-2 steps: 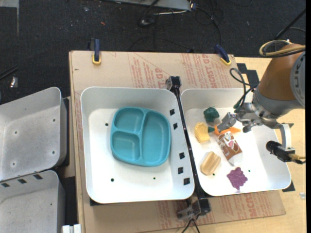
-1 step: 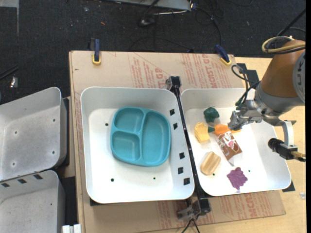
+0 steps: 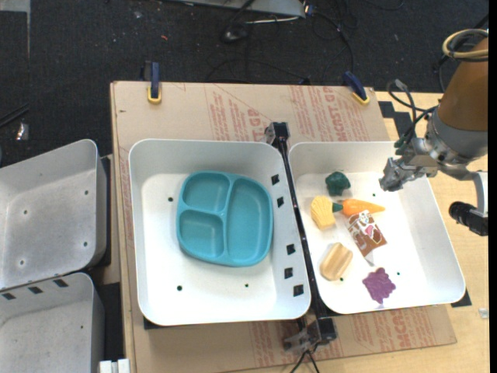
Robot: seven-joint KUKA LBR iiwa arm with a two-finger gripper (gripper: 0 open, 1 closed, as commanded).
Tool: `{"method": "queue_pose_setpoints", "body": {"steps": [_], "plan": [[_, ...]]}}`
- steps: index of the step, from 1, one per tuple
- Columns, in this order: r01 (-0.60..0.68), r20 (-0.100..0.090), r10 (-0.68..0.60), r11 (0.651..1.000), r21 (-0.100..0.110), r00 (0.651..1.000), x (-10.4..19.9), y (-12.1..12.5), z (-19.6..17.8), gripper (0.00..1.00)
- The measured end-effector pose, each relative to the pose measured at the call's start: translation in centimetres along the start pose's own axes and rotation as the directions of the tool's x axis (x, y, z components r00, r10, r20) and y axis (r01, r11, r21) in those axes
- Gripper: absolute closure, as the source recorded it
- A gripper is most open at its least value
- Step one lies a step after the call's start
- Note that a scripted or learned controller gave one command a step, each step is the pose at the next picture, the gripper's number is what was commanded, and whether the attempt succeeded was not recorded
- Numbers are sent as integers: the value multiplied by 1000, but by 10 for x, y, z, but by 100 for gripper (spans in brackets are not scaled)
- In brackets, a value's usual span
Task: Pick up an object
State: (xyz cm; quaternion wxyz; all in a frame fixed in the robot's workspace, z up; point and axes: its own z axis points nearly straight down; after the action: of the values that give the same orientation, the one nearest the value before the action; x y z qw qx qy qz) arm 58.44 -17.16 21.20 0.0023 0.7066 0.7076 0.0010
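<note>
The carrot point(image 3: 362, 206) is laid pointing toward the right bin's point(image 3: 435, 208) right edge; the gripper's point(image 3: 390, 179) state cannot be told.

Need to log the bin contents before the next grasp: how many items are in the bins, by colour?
Teal: 1, the tray in the left bin
Dark green: 1, the green toy
Orange: 1, the carrot
Yellow: 1, the yellow toy
Tan: 1, the bread
Brown and white: 1, the packet
Purple: 1, the grapes
Total: 7, six of them in the right bin
</note>
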Motion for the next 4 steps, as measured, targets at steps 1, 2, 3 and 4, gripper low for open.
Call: {"method": "queue_pose_setpoints", "body": {"steps": [1, 2, 3, 4], "plan": [[0, -1, 0, 1000, 3, 1000, 0, 1, 2, 100], [3, -2, -3, 1000, 6, 1000, 48, -11, 8, 100], [4, -3, -4, 1000, 7, 1000, 91, -22, 8, 100], [2, -2, -2, 1000, 7, 1000, 140, -35, 10, 100]]}}
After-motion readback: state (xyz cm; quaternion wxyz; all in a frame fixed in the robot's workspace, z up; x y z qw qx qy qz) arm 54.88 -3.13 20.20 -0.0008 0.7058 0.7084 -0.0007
